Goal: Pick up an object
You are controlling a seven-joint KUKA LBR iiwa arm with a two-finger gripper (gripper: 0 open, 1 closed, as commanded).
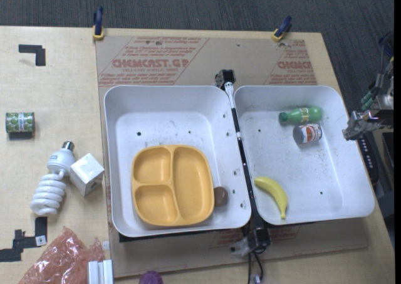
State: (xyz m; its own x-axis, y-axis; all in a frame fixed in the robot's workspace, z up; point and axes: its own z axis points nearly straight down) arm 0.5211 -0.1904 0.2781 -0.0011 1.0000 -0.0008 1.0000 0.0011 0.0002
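- While the gripper (362, 123) sits at the right rim of the right bin (326, 204), its state cannot be determined; nothing is visible in its grasp.
- Right bin contents: green bottle (301, 115) lying on its side at the far end, can (307, 133) just beside it, banana (276, 194) near the front left corner.
- Left bin (164, 110) contents: yellow divided tray (172, 184), with a small brown round object (220, 196) touching its right edge.

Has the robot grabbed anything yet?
Not yet. The banana, green bottle and can all lie in the right bin. The gripper sits at that bin's right edge with nothing in it. The whole pickup is left.
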